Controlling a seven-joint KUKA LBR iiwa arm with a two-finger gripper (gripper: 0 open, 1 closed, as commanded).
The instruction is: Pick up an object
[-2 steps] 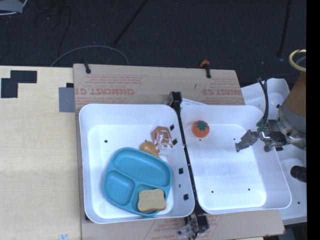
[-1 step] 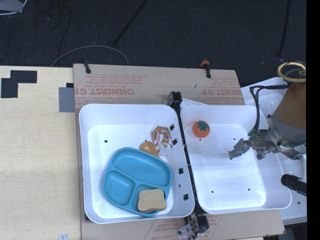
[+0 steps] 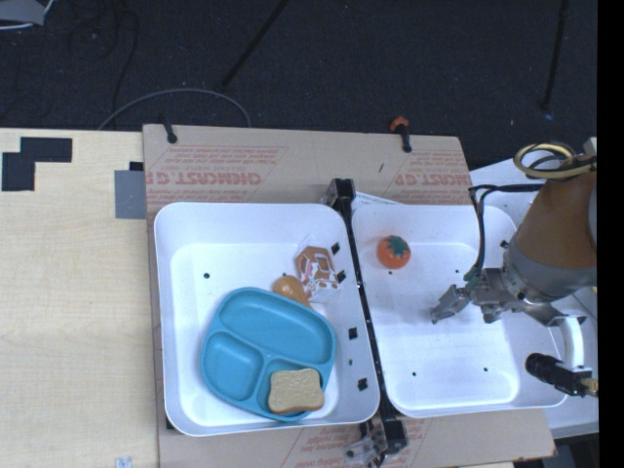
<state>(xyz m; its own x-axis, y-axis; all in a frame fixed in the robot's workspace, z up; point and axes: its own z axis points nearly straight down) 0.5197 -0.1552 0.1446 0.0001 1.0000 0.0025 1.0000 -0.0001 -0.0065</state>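
The gripper point(image 3: 450, 307) hovered low in the right bin point(image 3: 458, 388), fingers parted and holding nothing, short of the small orange fruit point(image 3: 394, 252) near the bin's far wall. By my judgement the approach was under way; next it needed to shift over the fruit, descend and close.
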